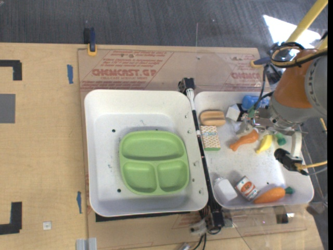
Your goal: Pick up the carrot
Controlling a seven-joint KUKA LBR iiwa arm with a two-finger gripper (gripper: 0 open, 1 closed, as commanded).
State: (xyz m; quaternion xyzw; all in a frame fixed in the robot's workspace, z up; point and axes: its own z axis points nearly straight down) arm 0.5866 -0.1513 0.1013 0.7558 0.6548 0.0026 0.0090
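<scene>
A robotics lab or test cell: left of the gripper (265,123), two white bins (99,139) rest on a bare plywood bench (41,155) under a printed plastic sheet (156,69), with black tape markers (11,69), blue tape scraps (69,73), a clamp (91,39) and cabling (208,225).

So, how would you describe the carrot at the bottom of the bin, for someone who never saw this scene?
Look in the right white bin, along its near edge. The carrot lies flat there, just right of a small red-labelled can. It is plain orange with a green stub at its right end, unlike the orange piece higher up beside the yellow item.
</scene>
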